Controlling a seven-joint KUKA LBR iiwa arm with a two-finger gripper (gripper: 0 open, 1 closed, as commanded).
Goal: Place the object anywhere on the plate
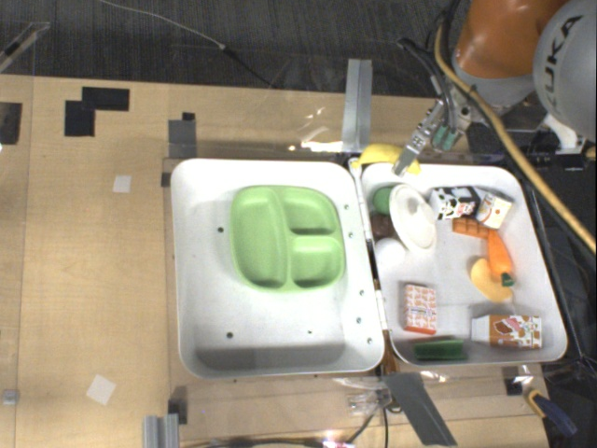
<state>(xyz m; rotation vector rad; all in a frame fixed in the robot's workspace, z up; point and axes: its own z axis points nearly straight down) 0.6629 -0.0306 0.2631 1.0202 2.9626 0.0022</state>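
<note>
Above the back left corner of the right bin (546, 250), the gripper (408, 161) hangs tilted; whether its fingers are apart or together cannot be told. Just below it lie a white cup (414, 217) and a green cup (381, 198), with a carrot (500, 255) farther right. The green plate (285, 236) sits well left of the jaws, in the left bin (196, 278).

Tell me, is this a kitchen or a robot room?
Probably a robot lab: a KUKA arm reaches over two white bins, one bearing a green plate, the other toy food like a carrot.
</note>
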